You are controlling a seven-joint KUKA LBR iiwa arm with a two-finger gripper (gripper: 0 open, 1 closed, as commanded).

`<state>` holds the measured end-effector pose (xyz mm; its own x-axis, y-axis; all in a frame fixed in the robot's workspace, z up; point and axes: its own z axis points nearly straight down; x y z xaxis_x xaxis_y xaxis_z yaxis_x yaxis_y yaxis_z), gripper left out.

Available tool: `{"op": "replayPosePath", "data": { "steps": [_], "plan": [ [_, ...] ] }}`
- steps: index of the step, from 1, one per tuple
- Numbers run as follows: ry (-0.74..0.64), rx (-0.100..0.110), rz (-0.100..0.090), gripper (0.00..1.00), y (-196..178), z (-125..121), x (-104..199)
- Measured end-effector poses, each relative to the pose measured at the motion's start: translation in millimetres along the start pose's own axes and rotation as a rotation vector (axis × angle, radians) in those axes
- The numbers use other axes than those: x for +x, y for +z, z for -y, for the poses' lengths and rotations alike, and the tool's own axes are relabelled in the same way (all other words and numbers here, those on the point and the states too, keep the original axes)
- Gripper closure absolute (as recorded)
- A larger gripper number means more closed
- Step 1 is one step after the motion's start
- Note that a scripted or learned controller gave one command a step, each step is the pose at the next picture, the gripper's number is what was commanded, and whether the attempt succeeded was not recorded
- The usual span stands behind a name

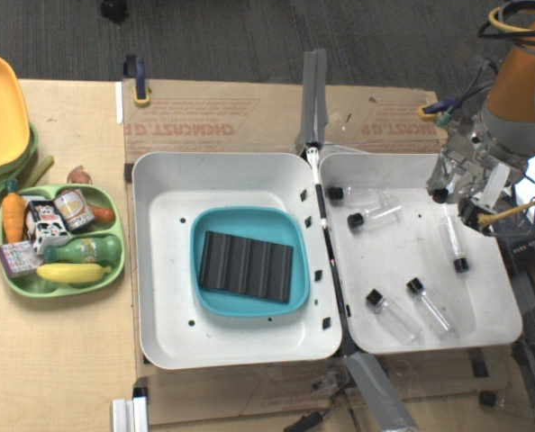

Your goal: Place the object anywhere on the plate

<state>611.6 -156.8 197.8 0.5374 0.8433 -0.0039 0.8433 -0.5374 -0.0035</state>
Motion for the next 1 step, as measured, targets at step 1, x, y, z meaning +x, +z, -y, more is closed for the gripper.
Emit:
{"op": "replayPosePath", "data": {
  "steps": [1],
  "plan": [
    [0.001,0.000,0.000,0.00,-0.1,-0.1,-0.1]
  ]
}}
